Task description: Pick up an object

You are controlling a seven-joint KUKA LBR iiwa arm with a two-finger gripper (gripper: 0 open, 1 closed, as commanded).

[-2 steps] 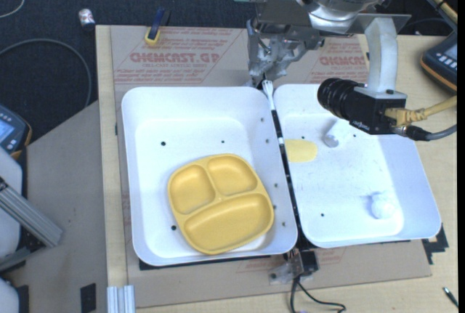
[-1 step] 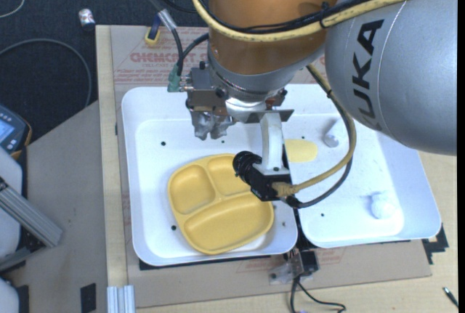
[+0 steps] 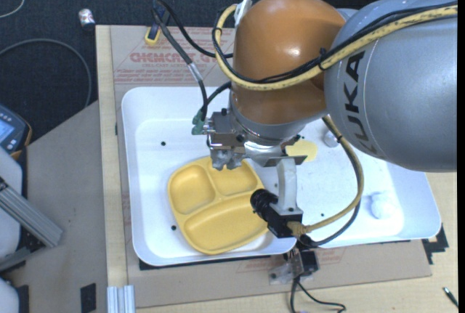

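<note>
A yellow plate with three compartments lies in the front part of the left bin. My gripper hangs straight down under the orange wrist, right at the plate's far rim. The wrist and its cables hide most of it, so contact with the plate is unclear. A small pale yellow piece peeks out to the right of the wrist, on the bin floor.
The grey arm covers most of the right bin, where a small white object lies near the front. A black cable fitting hangs over the plate's right edge. Brown cardboard lies behind the bins.
</note>
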